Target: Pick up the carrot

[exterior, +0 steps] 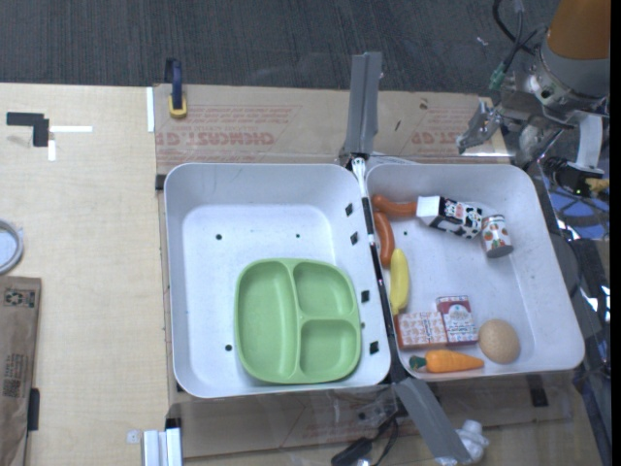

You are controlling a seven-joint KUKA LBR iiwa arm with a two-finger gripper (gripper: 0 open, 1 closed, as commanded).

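The carrot point(453, 361) is small and orange with a green tip, and it lies flat along the near edge of the right bin point(543, 260), just left of a tan egg point(499, 341). My gripper point(505, 138) hangs over the far right corner of that bin, well away from the carrot and above the rim. It is open and holds nothing. The orange band of the arm point(582, 13) shows at the top right.
The right bin also holds two orange-red sausages point(386, 231), a banana point(399, 278), a cow-patterned carton point(449, 215), a small can point(497, 236) and two red-white boxes point(439, 322). A green divided plate point(299, 320) lies in the left bin point(194, 260).
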